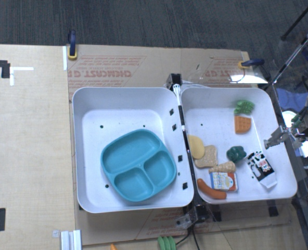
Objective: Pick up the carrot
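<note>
Beside the blue divided plate [138, 164], which lies slightly askew in the left white bin [86, 139], the right white bin [206, 103] carries a scatter of toy food on a pale wooden tabletop [29, 155]. Farthest from the plate, near the right bin's back corner, the carrot [242, 117] lies flat, its orange body pointing toward the front and its green leafy top toward the rear wall; nothing touches it. Closer to the plate, just across the shared wall, a yellow rounded piece [196, 147] touches a slice of bread [207, 157]. Beyond those, a dark green broccoli piece [236, 153] sits by itself in the middle of the bin. Toward the front edge, a small printed carton [223, 180] rests beside a red sausage [211, 189], with a pale tan piece [224, 166] just behind the carton. A black-and-white milk carton [261, 168] lies tilted near the right wall, well away from the plate. Past that wall, outside the bin, metal parts of the arm's end [285, 135] reach in from the right, away from the carrot; how wide the jaws stand cannot be told, and nothing is seen held.
</note>
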Available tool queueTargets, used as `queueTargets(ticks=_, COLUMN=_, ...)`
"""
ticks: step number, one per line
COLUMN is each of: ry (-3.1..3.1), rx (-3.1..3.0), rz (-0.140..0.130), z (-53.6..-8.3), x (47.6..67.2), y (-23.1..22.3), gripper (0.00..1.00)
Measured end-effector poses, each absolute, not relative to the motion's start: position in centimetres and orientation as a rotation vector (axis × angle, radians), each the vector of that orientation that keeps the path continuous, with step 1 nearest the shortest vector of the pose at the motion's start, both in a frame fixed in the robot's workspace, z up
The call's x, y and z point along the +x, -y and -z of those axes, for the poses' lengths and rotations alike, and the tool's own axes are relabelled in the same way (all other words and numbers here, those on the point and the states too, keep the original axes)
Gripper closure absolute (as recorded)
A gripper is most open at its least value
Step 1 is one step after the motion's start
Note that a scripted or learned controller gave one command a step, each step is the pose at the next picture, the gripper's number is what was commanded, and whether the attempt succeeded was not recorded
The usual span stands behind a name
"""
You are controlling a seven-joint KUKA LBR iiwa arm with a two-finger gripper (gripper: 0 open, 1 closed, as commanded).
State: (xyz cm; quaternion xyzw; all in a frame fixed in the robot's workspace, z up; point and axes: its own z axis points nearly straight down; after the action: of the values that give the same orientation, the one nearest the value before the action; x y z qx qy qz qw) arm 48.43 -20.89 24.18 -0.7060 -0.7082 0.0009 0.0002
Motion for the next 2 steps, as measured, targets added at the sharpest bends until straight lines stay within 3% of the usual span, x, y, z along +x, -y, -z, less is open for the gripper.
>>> queueTargets(ticks=1, ry=2.109, rx=-2.329, rz=0.0, z=-10.3, x=47.9, y=18.4, gripper=0.0)
queueTargets(ticks=2, ry=1.939, rx=-2.472, rz=-0.003, z=-10.9, x=54.0, y=20.3, gripper=0.0)
